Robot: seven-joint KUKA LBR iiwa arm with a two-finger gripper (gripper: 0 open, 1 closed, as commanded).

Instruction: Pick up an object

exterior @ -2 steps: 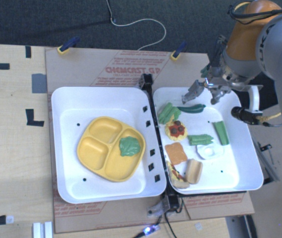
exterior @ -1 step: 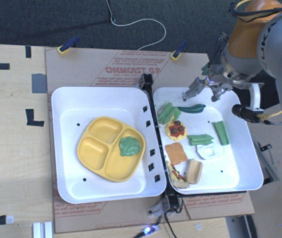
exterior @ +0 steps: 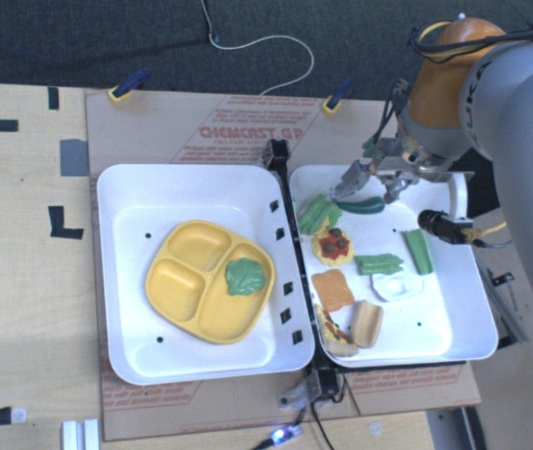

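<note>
Claw over right bin — fingers astride green pepper, touching.

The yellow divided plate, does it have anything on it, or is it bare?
Not bare. The yellow plate in the left bin holds one green leafy piece in its right compartment.

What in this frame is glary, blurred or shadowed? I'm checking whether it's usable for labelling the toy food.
Camera view: lighting is even and fairly soft; the white right bin is bright enough that the pale egg piece nearly washes out. Camera view: the gripper looks slightly soft, with a green piece just beneath it. Camera view: the yellow plate casts only a faint shadow.
</note>
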